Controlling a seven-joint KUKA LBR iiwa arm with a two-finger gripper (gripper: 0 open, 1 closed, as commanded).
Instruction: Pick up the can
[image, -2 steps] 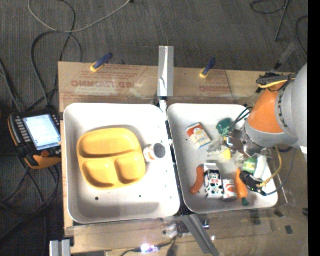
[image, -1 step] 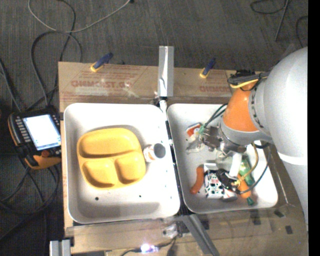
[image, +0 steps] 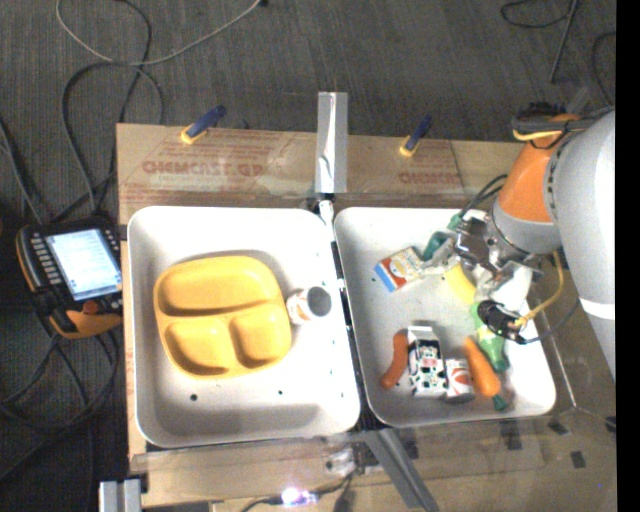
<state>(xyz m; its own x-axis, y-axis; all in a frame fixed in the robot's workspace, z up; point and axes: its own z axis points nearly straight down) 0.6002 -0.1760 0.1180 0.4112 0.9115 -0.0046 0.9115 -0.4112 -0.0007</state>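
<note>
1. Because the can (image: 457, 381) lies on its side by the right bin's (image: 545, 400) near wall, just beside the carton (image: 425, 362), you need a tight approach.
2. Your gripper (image: 470, 245) hovers toward that bin's far wall; its grasp I cannot tell.

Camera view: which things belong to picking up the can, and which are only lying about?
For the job: can (probably the red and white one), gripper.
Lying about: plate, carton, sausage, box, carrot.
</note>
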